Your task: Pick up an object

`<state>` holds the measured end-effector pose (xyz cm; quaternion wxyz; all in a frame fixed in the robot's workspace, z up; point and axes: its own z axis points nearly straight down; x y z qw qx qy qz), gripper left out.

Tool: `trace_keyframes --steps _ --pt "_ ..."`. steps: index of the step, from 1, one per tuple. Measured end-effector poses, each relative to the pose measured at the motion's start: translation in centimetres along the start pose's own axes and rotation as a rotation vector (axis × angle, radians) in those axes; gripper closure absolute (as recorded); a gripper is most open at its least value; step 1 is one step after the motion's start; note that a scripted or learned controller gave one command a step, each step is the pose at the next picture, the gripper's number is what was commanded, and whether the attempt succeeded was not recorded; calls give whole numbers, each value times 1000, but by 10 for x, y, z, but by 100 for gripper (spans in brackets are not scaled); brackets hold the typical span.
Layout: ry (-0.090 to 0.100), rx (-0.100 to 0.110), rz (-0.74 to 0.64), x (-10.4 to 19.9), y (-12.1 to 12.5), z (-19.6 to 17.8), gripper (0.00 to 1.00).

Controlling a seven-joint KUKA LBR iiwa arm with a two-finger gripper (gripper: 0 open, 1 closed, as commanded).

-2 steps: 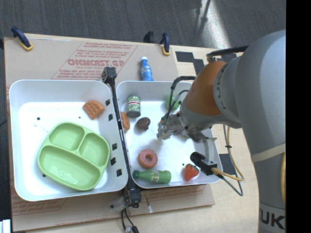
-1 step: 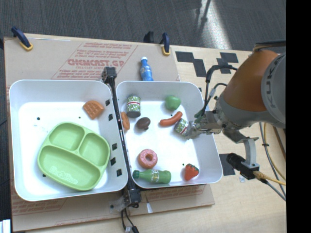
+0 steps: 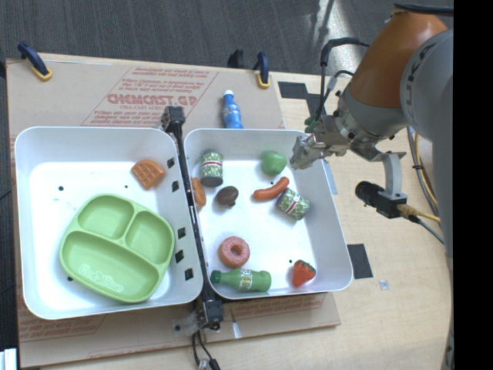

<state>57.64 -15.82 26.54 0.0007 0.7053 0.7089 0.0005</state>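
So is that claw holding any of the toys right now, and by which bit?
Nothing shows in the claw. It sits above the right white bin's top right corner, beside the round green toy.

Arm [image 3: 400,60] reaches in from right, orange band above wrist; end effector [image 3: 302,154] angled down-left.

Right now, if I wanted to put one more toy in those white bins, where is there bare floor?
Left bin: bare along the top, left of the waffle, above the green divided plate. Right bin: a patch between the donut, strawberry and lower can. The upper half is crowded: another can, green pepper, sausage, brown piece.
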Motion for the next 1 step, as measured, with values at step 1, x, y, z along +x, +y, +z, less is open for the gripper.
trace_keyframes --steps 1 --pt "0 1 -1 0 0 0 0"
